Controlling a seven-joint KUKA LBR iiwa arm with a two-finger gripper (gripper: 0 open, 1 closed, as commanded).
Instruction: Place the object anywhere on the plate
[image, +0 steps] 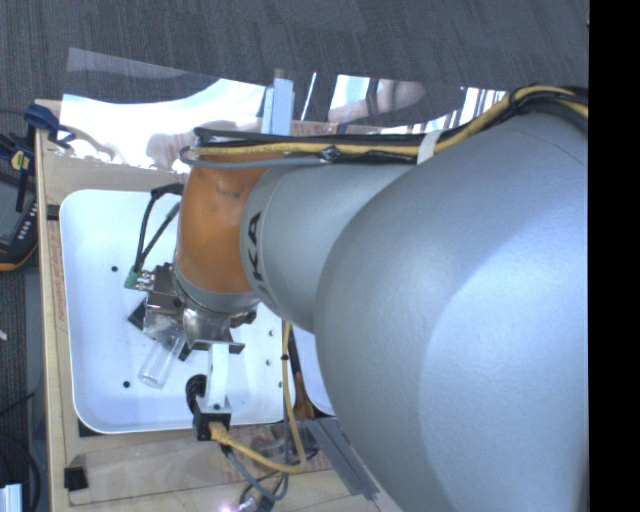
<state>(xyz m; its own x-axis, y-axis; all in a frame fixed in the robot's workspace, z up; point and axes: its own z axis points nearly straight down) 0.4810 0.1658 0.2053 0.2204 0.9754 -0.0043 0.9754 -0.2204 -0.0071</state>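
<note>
Looming grey arm (440, 300) hides most of the table, its jaws (160, 345) low over the left bin (80, 300) — whether apart or clamped I cannot tell; object and plate are hidden, so confirm the hold before any release.

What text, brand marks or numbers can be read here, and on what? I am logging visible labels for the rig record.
"KU": dark letters running sideways down the grey arm beside its orange band; the rest of the word is cut off by the arm's curve.
No other lettering is readable on the white bin.
</note>
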